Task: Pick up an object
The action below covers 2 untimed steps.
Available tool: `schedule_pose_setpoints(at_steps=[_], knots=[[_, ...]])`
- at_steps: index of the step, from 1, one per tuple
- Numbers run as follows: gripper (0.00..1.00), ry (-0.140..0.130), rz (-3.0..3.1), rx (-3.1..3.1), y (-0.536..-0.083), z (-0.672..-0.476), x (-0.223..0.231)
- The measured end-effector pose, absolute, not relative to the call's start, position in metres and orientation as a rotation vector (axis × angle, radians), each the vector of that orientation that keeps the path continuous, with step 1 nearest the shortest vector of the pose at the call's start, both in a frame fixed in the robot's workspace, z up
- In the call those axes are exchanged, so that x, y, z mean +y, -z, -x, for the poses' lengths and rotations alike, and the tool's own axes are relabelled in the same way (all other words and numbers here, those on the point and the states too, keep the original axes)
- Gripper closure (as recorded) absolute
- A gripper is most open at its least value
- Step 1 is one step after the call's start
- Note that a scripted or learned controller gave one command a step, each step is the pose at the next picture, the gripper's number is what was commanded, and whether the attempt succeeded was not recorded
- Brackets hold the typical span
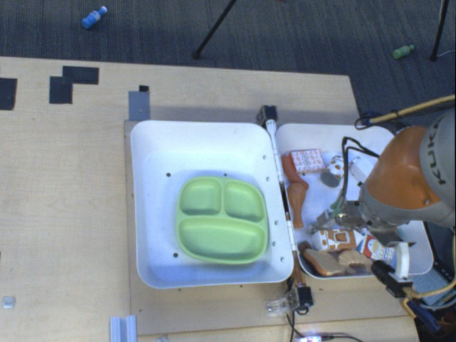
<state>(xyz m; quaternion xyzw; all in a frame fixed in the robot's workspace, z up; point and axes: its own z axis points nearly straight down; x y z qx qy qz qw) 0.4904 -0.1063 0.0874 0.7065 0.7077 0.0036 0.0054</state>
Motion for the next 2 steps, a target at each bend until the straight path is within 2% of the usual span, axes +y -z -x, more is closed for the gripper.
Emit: schedule_pose_setpoints(at_steps=[1,2], knots=[[1.00,-0.017,-2.208,2.214,-0.099,-0.492,-0.106],[1.00,-0.005,-2.214,2.224,-0.226,-0.488,-0.067]])
